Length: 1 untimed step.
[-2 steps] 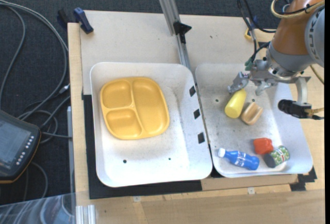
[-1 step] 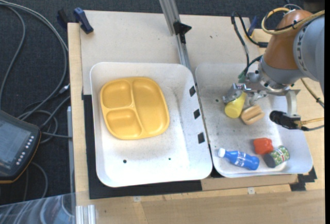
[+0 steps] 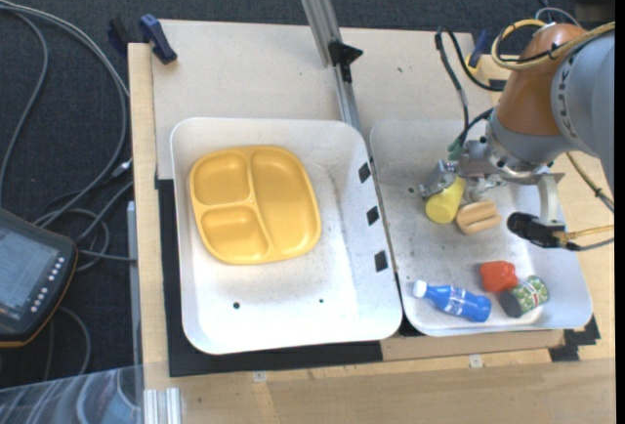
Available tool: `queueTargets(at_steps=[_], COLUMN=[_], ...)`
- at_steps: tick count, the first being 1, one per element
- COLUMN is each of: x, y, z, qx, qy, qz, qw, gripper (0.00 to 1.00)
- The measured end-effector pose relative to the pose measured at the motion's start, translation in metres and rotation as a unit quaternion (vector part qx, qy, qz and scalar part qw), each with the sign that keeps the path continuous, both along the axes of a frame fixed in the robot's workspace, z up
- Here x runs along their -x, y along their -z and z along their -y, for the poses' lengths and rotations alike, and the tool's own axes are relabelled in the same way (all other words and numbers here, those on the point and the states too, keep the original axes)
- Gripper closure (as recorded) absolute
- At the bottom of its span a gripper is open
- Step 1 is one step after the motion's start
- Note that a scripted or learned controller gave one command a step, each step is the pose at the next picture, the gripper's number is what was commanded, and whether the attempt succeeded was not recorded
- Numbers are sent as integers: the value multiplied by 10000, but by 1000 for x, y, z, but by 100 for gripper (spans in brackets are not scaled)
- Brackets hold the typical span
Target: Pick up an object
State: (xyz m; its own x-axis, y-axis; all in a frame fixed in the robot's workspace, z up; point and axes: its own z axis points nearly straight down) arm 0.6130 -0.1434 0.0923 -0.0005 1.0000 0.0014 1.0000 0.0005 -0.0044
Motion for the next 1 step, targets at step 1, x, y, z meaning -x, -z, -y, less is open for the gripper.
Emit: queueTargets(at_steps=[1], x=[-1], y=[-12], z=[0], qx=[-2], qy=[-2], qz=[20], qw=[10000], gripper=[100])
